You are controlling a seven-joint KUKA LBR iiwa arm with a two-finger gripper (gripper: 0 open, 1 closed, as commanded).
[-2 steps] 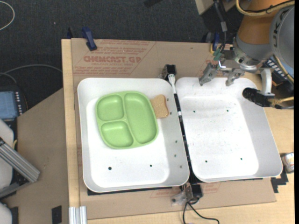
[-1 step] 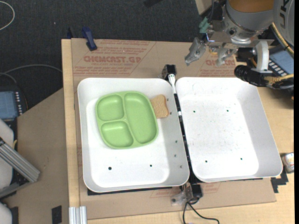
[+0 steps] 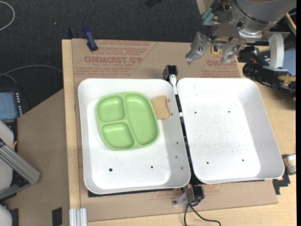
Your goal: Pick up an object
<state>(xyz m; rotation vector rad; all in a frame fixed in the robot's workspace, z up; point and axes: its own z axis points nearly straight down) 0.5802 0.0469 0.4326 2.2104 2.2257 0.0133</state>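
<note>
Your gripper (image 3: 212, 51) hangs spread and empty past the right bin (image 3: 263, 126); the cracker (image 3: 162, 107) lies well apart, touching the plate (image 3: 127, 121).

plate (image 3: 128, 121): I see a light green divided plate with three compartments, lying flat and face up in the left bin (image 3: 94, 173), toward its far half.
cracker (image 3: 161, 107): a small tan rectangular piece, flat on the bin floor, touching the plate's right rim near the bin's right wall.
</note>
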